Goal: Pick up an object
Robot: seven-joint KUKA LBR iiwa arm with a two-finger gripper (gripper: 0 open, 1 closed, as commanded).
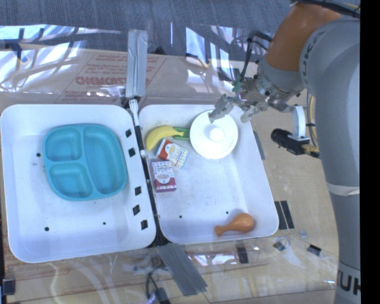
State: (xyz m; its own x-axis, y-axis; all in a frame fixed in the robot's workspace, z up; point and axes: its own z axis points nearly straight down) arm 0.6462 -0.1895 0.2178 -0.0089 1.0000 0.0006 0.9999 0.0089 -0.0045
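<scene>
Down at the lower edge of the right-hand shallow white bin (253, 189), a brown plastic chicken drumstick (237, 224) lies on its side, thin end pointing left, well apart from everything else. Up the frame, near the divider, a small red-and-white carton (163, 175) sits just below a second little printed packet (173, 152), and a yellow plastic banana (160, 134) curves just above them. In the left-hand white bin (19, 189), a teal three-compartment plastic tray (85, 161) lies flat. And there is the two-finger gripper (231, 108), upper right of centre, its jaws spread apart with nothing between them, poised at the upper right rim of a round white plastic lid (213, 135). Behind it the grey arm (332, 75) bends in from the frame's right edge, its orange band (291, 33) angled toward the upper right corner.
</scene>
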